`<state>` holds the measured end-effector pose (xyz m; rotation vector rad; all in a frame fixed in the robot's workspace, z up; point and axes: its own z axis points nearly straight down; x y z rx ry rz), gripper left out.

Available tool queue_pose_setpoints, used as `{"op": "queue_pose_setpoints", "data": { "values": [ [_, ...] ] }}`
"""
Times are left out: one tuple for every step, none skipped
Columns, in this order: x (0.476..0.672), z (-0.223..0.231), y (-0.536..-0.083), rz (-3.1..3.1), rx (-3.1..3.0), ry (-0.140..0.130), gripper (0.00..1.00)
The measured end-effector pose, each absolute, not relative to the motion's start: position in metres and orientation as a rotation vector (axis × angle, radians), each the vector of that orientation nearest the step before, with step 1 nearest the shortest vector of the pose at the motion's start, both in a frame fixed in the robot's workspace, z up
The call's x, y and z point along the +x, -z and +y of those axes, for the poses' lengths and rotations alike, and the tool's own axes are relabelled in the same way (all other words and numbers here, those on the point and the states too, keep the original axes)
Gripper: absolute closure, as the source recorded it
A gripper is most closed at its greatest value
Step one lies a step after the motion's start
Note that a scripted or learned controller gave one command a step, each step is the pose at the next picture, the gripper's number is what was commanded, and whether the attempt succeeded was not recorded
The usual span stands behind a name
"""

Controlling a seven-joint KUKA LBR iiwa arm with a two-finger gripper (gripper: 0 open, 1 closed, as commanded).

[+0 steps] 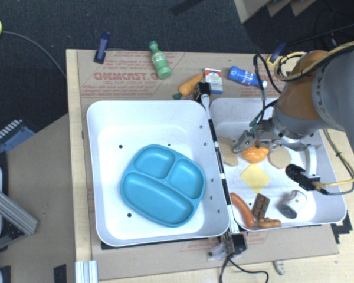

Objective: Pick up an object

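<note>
Gripper (252, 144) over rounded orange toy (255, 154) mid right bin (336, 214); finger state unclear; crowded neighbours risk deflecting grasp.

Even overhead light, bins (100, 122) glare white, soft shadows, slight blur w/ low res

You see two white bins (100, 158) of smooth, slightly glossy plastic on a matt brown cardboard sheet (130, 69); the blue divided tray (162, 184) in the left bin looks like smooth plastic, and the arm's orange band (298, 96) shines glossy
</note>
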<state>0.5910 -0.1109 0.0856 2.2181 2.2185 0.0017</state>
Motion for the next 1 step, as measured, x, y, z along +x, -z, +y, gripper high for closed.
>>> {"op": "queue_pose_setpoints", "data": {
  "values": [
    [0.5907,-0.1104,-0.0948,2.220,2.217,-0.001,1.00]
  ]
}}
